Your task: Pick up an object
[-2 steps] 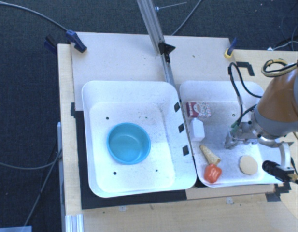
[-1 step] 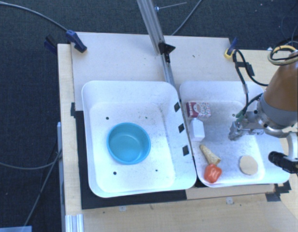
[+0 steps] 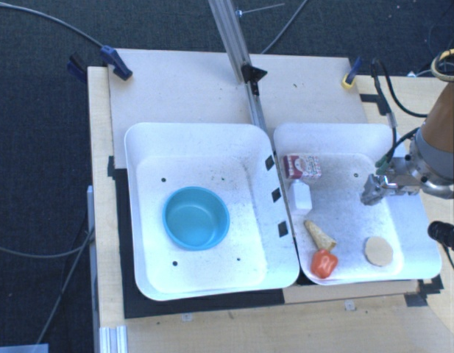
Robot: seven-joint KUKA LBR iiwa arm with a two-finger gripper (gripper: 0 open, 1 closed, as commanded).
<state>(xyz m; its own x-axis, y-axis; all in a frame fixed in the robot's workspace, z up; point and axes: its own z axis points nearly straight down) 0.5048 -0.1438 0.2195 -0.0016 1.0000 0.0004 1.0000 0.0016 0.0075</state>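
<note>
Gripper [image 3: 375, 190] hung over the right bin [image 3: 403, 142], near that bin's right edge and about halfway along it; whether its fingers were spread or pressed together could not be told, and nothing showed between them. Nearest to it lay a round tan disc [image 3: 379, 251], toward the bin's front right corner, apart from the gripper. Farther off, along the bin's left edge, sat a red-and-white carton [image 3: 302, 167] near the back, a small white block [image 3: 300, 196] just in front of it, then a tan cone [image 3: 320, 234] lying tilted, its lower end touching a red pepper-like object [image 3: 324, 263] at the front left corner. In the left bin [image 3: 197, 142], well apart from the gripper, a blue bowl [image 3: 196, 218] stood upright near the middle
</note>
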